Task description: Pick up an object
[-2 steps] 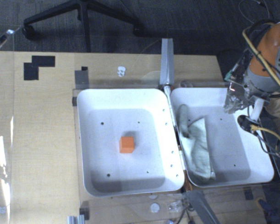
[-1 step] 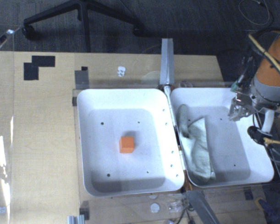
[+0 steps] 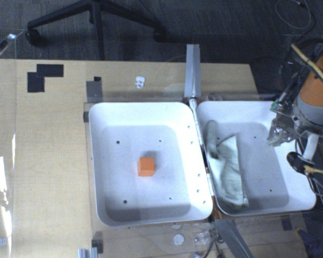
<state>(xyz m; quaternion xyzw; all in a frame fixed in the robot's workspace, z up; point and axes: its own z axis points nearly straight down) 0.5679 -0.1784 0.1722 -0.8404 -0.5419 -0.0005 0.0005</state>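
Here the fingers point(image 3: 278, 133) (state unclear) hover over the right bin point(image 3: 259, 204), near a crumpled cloth point(image 3: 229, 168).

1. Two white bins, left point(image 3: 99, 170) and right point(image 3: 299, 200), sat side by side on a wooden bench point(image 3: 46, 156).
2. Black tape patches point(image 3: 43, 76) marked the bench.
3. A chair base point(image 3: 94, 17) stood behind.

A block point(image 3: 146, 166) sits in the middle of the left bin point(image 3: 108, 207). A cloth point(image 3: 228, 169) lies in the right bin point(image 3: 296, 203), along its left side.
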